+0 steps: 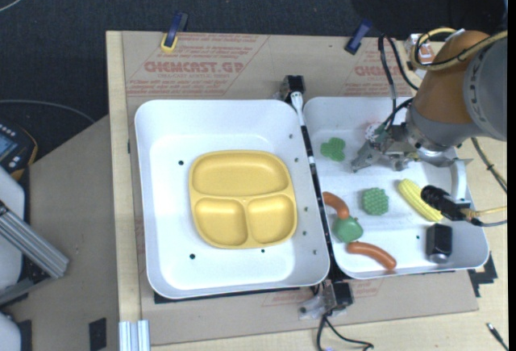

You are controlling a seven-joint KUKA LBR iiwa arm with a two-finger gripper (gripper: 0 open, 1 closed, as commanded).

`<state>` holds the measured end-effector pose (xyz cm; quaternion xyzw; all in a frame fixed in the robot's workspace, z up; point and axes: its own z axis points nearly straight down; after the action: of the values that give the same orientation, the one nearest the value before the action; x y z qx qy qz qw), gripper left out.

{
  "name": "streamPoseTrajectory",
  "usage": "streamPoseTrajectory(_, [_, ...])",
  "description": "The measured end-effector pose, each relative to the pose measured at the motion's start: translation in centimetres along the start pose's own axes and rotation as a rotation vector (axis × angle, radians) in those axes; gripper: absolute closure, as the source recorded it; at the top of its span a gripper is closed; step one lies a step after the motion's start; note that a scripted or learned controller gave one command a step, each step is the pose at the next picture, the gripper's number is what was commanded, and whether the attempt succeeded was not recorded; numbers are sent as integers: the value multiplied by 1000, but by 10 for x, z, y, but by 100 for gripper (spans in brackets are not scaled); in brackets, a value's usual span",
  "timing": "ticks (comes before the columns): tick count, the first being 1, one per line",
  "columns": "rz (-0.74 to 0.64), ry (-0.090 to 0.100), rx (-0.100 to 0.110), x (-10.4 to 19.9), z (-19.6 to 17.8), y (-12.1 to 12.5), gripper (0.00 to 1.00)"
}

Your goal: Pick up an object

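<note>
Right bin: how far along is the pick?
Nothing looks picked yet. The end effector sits low in the right bin, between the broccoli and the corn, with nothing visibly in it. The sausage and the other toys lie loose. Grasp and lift remain.

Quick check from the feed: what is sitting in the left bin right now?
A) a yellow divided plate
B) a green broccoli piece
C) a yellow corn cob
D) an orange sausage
A: the yellow divided plate lies alone in the middle of the left bin, while the corn cob, the green pieces and the orange sausages lie in the right bin.
</note>
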<state>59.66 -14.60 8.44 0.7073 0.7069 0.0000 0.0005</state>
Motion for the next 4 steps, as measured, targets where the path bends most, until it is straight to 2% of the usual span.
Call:
streamPoseTrajectory(1, [1,0,-2,0,-11,0,100])
streamPoseTrajectory(3, [-1,-1,-7,10,-125,-3,100])
streamPoseTrajectory(4, [-1,-1,-5,10,-142,-2,100])
